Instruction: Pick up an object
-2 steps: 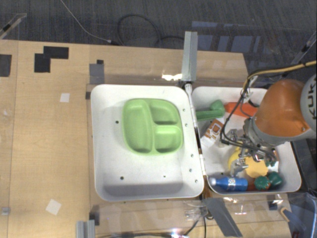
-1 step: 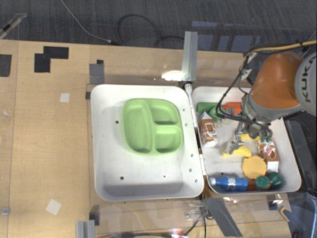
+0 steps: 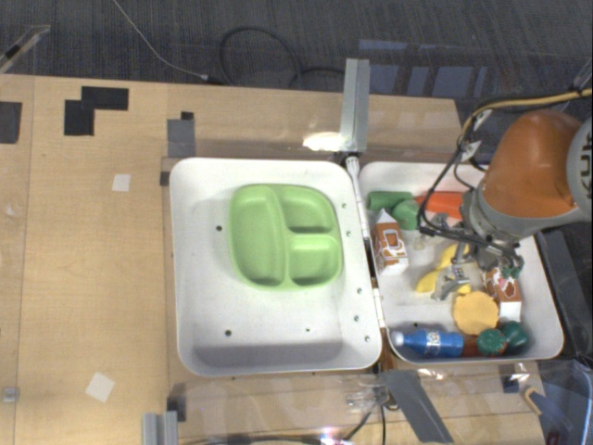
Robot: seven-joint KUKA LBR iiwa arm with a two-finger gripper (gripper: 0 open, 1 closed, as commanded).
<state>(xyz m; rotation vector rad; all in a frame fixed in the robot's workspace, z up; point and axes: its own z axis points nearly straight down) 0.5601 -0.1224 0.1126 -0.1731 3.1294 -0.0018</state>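
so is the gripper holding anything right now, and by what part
Cannot be told: the gripper is low over the yellow banana in the right bin, its grasp unclear.

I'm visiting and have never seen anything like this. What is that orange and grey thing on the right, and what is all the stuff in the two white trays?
That is a robot arm, seen from a camera fixed above the bench and looking down at a slant. The arm reaches in from the right, and at its tip is the gripper, its grasping part, hanging low over the right bin. That bin holds small toy-like items: a yellow banana, a yellow round piece, a blue bottle, a green block and a small carton. The left bin holds a green divided plate. I cannot tell from here whether the gripper has caught anything.
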